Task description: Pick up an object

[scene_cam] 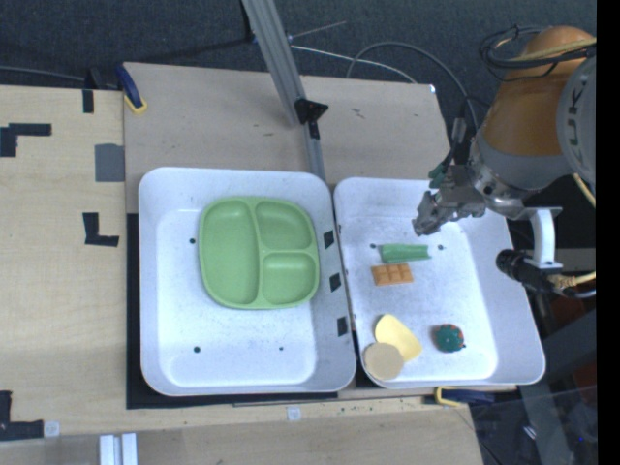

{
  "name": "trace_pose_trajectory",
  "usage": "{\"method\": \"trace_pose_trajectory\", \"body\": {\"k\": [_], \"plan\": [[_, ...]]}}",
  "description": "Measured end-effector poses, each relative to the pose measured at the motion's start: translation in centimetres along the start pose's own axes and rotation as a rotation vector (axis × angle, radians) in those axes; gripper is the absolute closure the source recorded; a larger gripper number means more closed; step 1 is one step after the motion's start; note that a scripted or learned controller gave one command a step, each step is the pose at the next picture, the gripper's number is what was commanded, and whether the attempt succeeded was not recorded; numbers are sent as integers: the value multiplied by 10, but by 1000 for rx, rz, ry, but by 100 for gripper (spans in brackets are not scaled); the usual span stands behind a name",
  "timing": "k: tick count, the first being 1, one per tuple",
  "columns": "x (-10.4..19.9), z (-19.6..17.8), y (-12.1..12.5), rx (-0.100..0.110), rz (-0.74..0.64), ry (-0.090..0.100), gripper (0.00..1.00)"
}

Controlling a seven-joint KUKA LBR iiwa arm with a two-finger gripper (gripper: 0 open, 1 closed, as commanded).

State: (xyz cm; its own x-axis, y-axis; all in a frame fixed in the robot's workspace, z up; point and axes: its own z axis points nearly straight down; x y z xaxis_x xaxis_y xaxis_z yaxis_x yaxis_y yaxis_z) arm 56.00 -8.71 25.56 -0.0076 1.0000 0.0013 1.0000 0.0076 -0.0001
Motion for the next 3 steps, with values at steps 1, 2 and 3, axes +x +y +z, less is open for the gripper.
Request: {"method": "trace_pose_trajectory", "body": {"k": [1,2,3], "plan": [[51,0,-7,2,1,0,100],[99,1,1,1,1,0,100],[150,1,7,1,1,0,100]]}}
